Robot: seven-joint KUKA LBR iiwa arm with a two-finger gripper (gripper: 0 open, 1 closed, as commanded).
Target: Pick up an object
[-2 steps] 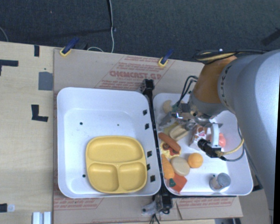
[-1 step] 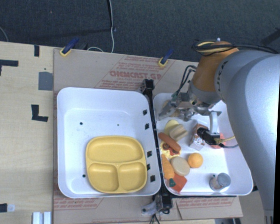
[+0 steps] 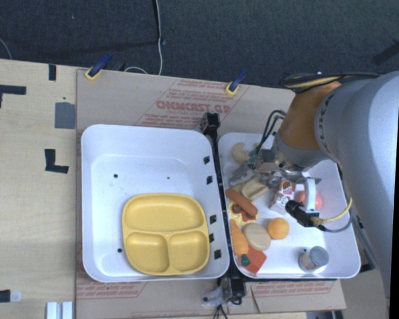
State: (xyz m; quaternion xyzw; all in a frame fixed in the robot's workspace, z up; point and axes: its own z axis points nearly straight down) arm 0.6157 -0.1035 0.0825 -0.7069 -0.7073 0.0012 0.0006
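The right bin point(image 3: 344, 266) holds several toy foods: a brown sausage point(image 3: 241, 202), a beige block point(image 3: 253, 188), an orange ball point(image 3: 278, 227), a beige round piece point(image 3: 256, 236), a carrot-like orange piece point(image 3: 239, 241), a red piece point(image 3: 253, 260), a pale lump point(image 3: 238, 151) and a grey can point(image 3: 313, 258). My gripper point(image 3: 273, 173) hangs low over the bin's upper middle, just right of the beige block and above a red-and-white item point(image 3: 288, 192). The arm's body hides the bin's right part.
The left bin point(image 3: 100, 150) holds a yellow divided plate point(image 3: 165, 232) in its near half. A black divider clip point(image 3: 211, 122) sits between the bins at the back. Cardboard lies beneath both bins, and cables trail at the front edge.
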